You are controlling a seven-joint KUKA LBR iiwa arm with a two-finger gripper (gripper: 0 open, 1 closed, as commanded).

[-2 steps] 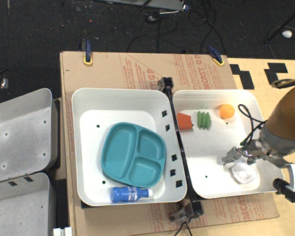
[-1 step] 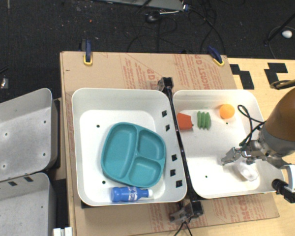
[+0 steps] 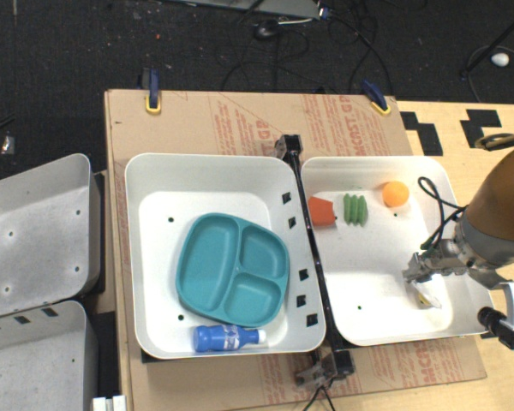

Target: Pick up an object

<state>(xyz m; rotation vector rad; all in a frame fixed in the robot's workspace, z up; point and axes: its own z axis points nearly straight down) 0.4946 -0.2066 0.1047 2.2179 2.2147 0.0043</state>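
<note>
In the right bin (image 3: 368,315) lie an orange ball (image 3: 396,194), a green ridged piece (image 3: 355,209) and a red-orange block (image 3: 322,212), all along its far side. My gripper (image 3: 422,274) is low at the bin's right side, its fingers pointing left over the white floor. A small yellowish bit (image 3: 426,299) lies just below its tip. The objects lie well to the upper left of the gripper. The left bin (image 3: 154,229) holds a teal divided plate (image 3: 232,268) and a blue bottle (image 3: 227,338) lying on its side.
The arm's orange band and grey wrist (image 3: 497,221) hang over the right bin's right rim. A black cable (image 3: 441,204) loops near the ball. Black clips run along the divider between the bins (image 3: 304,247). A spare white tray (image 3: 34,229) sits off to the left.
</note>
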